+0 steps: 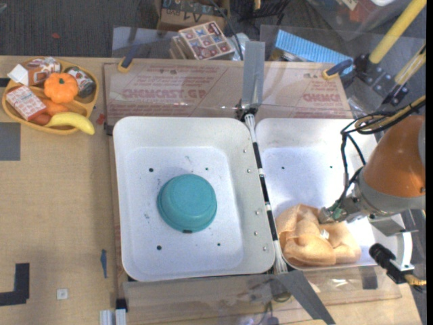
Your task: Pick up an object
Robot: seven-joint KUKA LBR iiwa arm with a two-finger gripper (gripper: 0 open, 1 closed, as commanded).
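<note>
A tan, lumpy bread-like object (314, 240) lies in the near part of the right bin (298, 161). A teal upturned bowl (187, 202) sits in the middle of the left bin (135, 147). My gripper (333, 214) comes down from the right, its tip at the top right edge of the tan object. The orange band of the arm (401, 161) rises above it.
A yellow dish (13, 107) with toy fruit and small boxes rests at the far left of the bench. A metal divider (260, 181) separates the two bins. Clear panels and clutter stand behind the bins.
</note>
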